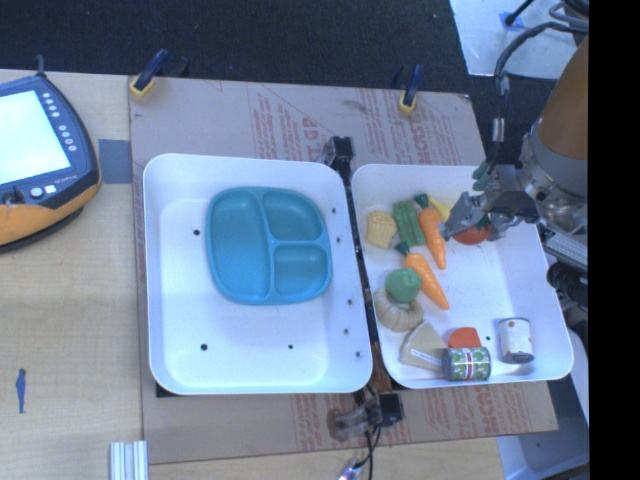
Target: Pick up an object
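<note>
Starting at the near edge, found a black clip (pixel 365 413) at the seam between the two bins. Noted in the right bin (pixel 540 298), closest of all, a green-labelled can (pixel 467 364) lying on its side, touching a small red piece (pixel 463 338) just behind it and a beige wedge (pixel 425 346) to its left. Saw a white cylinder (pixel 514 340) just beside these, toward the right wall. Found farther in a tan, round toy (pixel 400 314) with a green ball (pixel 403 285) resting against its far side, and an orange carrot (pixel 430 280) slanting beside the ball. Saw a second carrot (pixel 432 236) beyond that, next to a dark green vegetable (pixel 407 223) and a yellow corn cob (pixel 381 230).

Spotted the gripper (pixel 472 220) low over the bin's far right part, reaching in from the right on the grey arm (pixel 560 168). Made out a red object (pixel 476 235) directly under it, partly hidden, near the second carrot. Could not tell whether the grip was wide or closed, nor whether the red object was held.

Noted in the left bin (pixel 170 298) a blue divided plate (pixel 270 245) lying flat, well apart from the toys. Saw a second black clip (pixel 341 151) at the far end of the seam, a pendant (pixel 35 158) with a screen on the bench at the left, and two blue clamps (pixel 150 73) at the far edge.
</note>
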{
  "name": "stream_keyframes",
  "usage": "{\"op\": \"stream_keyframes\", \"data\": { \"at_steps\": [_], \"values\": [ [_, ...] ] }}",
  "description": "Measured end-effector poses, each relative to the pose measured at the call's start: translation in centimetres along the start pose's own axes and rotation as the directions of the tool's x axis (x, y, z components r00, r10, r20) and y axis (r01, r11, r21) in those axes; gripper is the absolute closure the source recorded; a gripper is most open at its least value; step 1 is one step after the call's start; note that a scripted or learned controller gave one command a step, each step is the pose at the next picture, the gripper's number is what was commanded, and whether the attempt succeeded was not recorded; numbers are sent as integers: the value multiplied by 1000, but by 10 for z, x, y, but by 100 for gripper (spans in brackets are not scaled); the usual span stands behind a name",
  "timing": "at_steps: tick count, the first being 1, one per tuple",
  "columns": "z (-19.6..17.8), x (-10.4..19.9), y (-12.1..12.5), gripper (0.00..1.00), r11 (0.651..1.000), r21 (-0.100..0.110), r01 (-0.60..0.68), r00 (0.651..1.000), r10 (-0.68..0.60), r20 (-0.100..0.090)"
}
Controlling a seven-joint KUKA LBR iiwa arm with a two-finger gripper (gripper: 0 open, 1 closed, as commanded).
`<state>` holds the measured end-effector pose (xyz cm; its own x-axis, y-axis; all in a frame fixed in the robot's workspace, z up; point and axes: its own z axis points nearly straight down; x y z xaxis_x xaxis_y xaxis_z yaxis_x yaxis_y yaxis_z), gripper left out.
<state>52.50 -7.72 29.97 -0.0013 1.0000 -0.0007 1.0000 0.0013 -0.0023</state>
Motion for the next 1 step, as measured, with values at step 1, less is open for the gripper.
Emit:
{"op": "stream_keyframes", "data": {
  "at_steps": [1],
  "values": [
    [21, 46, 15, 100, 1000, 3, 4, 1000, -4, -1]
  ]
}}
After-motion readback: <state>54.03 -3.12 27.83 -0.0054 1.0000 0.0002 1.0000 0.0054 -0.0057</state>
